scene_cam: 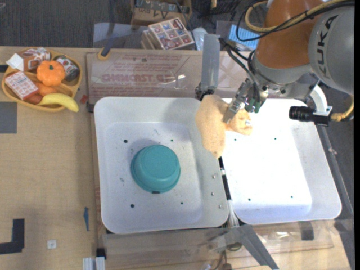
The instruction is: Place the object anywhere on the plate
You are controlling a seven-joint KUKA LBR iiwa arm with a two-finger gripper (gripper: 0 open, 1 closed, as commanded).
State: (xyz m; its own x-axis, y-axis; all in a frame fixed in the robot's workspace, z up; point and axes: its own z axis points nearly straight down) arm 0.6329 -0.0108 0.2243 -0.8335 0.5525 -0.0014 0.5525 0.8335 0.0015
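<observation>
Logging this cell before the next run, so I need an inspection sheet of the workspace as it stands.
Surface: two white bins side by side on the bench.
Job's things: teal plate upside down in the left bin; tan floppy object draped over the divide between the bins.
Clutter: nothing seen in the bins.
Grippers: gripper at the object's top; grasp unclear.
Cables: black cables looping over the arm.
Surroundings: bowl of toy food left; boxes behind.

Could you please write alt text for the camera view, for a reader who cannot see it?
The arm's hand hangs at the seam between two white bins, against a floppy tan object draped there. A teal plate, upside down, sits in the left bin.
</observation>
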